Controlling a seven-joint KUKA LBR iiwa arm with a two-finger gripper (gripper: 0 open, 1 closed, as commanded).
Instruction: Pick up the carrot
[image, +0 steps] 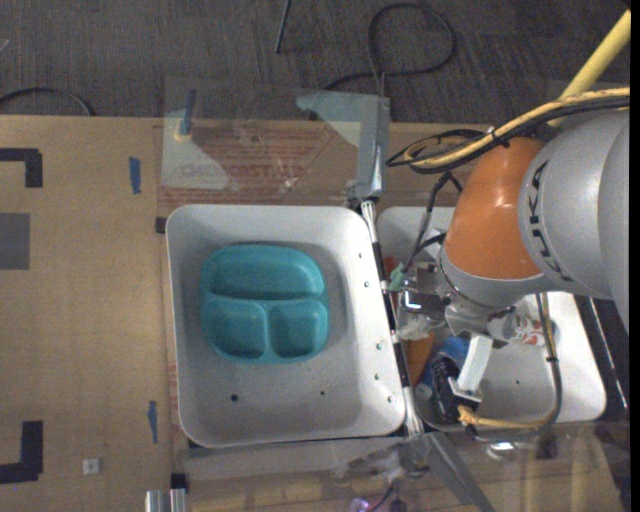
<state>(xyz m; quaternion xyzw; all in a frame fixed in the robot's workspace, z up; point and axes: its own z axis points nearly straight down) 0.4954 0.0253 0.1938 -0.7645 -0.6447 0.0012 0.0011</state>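
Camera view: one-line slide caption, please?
KUKA iiwa arm reaches down into the right bin over a cluster of objects, carrot among them; teal divided plate sits in the left bin.

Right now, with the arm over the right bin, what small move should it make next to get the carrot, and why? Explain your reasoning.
Probably a short, slow descent toward the carrot. The orange piece lies at the left side of the right bin, beside the divider, and the arm hangs directly above that cluttered corner. A blue object sits close beside the carrot, so going slowly should help avoid a wrong grab.
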